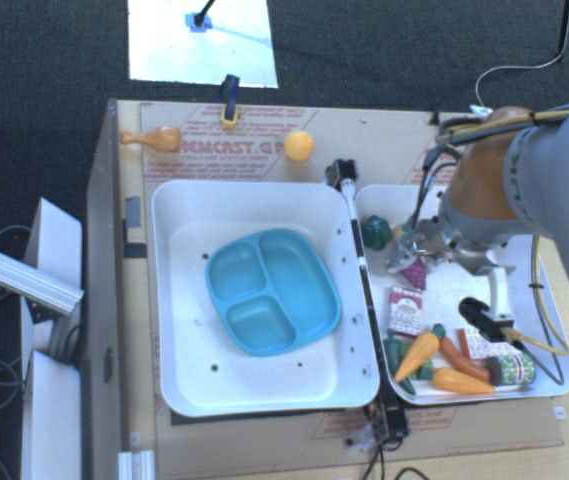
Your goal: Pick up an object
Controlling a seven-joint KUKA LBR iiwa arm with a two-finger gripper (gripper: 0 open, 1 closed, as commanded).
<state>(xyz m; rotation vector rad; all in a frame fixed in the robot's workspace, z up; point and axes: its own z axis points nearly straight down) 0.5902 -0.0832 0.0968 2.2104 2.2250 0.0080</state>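
Right bin [547,308]: the claw [408,253] is down in the upper half of this bin, at about 11 o'clock from the bin's centre. The grey arm [524,183] enters from 3 o'clock. Whether the claw is open or closed cannot be told from this view, and nothing can be confirmed in its hold.

Nearest object: a magenta piece [416,274] lies on the bin floor just beside the claw at its 5 o'clock. It may be touching the claw, but contact cannot be confirmed. A dark green piece [376,232] sits near the claw at its 10 o'clock, close to the bin's left wall.

Other contents, all toward 6 o'clock from the claw:
- A red-and-white packet [405,312] lies just below the magenta piece.
- An orange carrot [419,352] lies tilted against a green item [394,351].
- A second carrot [462,380] lies along the near wall.
- A small can [515,369] lies on its side at the 5 o'clock corner.

Left bin [189,368]: a blue divided plate [272,290] lies flat at the centre, well apart from the claw at its 8 o'clock.

Bench [384,138], beyond the bins at 12 o'clock: an orange ball [299,146] and a tan drumstick-shaped toy [154,140], well apart from each other.
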